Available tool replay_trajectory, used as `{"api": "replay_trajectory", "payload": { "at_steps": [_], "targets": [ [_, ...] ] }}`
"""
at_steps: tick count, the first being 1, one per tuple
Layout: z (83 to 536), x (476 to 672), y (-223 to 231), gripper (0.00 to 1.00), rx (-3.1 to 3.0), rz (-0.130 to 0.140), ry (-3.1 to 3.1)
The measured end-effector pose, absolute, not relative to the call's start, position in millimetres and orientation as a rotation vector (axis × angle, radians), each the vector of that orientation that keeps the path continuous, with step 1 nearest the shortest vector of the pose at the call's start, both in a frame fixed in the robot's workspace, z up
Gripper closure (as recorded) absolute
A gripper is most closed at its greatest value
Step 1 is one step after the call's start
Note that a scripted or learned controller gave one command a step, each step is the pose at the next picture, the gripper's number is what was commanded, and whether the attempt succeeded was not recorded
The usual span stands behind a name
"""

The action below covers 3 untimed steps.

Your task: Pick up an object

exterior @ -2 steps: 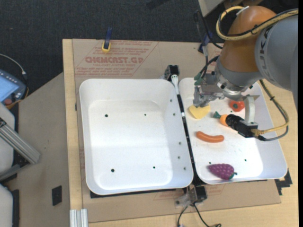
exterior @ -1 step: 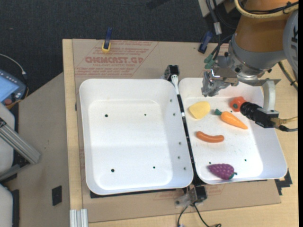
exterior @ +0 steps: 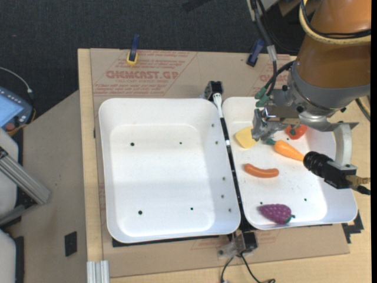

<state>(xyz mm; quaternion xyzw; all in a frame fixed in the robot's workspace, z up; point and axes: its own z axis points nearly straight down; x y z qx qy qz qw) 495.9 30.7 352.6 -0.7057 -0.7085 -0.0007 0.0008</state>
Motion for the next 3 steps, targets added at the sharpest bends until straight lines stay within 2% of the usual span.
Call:
{"api": "replay_trajectory", "payload": {
  "at_steps": [1, 2, 3],
  "targets": [
    [361, 498.8, 29, 1.00, -2.220, -0.001, -2.224],
    [455, 479.3, 66, 1.00, -2.219, -0.018, -2.233],
    [409, 517.7, 82, 1.00, -2.218, 0.006, -2.221]
  ]
}}
